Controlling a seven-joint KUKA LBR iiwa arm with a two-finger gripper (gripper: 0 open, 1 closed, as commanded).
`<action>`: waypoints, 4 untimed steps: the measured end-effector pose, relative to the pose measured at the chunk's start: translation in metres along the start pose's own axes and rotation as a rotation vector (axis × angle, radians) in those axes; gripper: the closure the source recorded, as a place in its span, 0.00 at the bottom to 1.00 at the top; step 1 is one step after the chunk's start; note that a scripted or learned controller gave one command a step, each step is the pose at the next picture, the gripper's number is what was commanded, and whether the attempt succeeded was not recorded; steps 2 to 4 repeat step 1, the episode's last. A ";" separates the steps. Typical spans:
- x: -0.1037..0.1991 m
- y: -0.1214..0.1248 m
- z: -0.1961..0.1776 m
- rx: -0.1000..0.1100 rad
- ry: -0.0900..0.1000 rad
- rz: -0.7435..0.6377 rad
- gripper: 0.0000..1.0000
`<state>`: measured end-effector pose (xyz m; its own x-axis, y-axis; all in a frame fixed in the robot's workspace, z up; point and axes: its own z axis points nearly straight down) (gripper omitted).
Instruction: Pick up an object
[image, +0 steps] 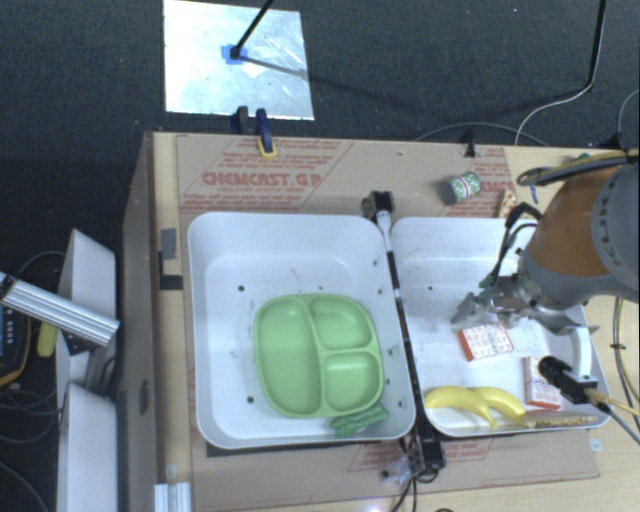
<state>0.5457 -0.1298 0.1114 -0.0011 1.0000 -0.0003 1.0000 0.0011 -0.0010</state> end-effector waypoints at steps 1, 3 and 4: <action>0.001 -0.002 0.022 -0.012 -0.004 0.000 0.00; 0.001 -0.002 0.022 -0.012 -0.004 0.000 0.00; 0.001 -0.002 0.022 -0.012 -0.004 0.000 0.00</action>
